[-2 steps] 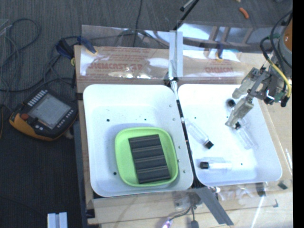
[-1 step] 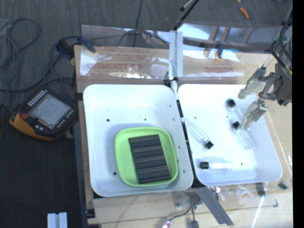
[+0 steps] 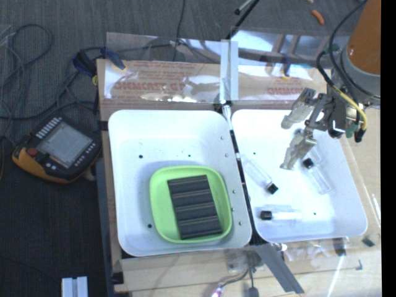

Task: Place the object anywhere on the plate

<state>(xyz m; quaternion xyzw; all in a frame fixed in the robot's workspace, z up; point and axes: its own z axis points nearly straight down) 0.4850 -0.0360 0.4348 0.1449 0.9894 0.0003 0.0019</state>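
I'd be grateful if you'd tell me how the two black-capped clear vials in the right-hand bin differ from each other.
The upper vial lies diagonally, its black cap toward the bin's near right; the lower vial lies almost level across the picture, its cap at its left end. The upper vial sits near the divider between the bins; the lower vial sits nearer the right bin's front rim. Both are clear, black-capped and lying flat, apart from the claw.

The bench (image 3: pixel 185 82) fills the middle of the frame. Two white bins rest directly on it: the left bin (image 3: pixel 130 147) and the right bin (image 3: pixel 346 209), touching side by side.

gripper (image 3: pixel 295 133) open, fingers downward
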